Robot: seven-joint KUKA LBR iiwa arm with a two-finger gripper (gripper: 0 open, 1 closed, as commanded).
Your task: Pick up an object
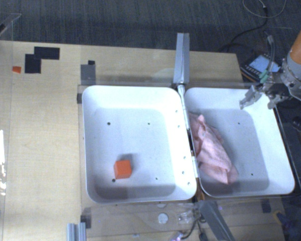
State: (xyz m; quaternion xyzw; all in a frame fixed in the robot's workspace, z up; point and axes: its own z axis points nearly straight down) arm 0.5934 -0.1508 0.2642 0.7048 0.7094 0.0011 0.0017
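Note:
A crumpled pink cloth (212, 149) lies in the right bin (261, 179), against its left wall. An orange block (123, 169) sits near the front of the left bin (140, 104). My gripper (261, 97) hangs above the back right corner of the right bin, well away from the cloth. Its two fingers stand apart, open, with nothing between them.
A grey metal bar (181, 59) runs back from the seam between the bins. Black blocks (39, 57) and a small orange square (16, 70) lie on the wooden bench at the far left. Cables and a device (261, 64) sit behind the right bin.

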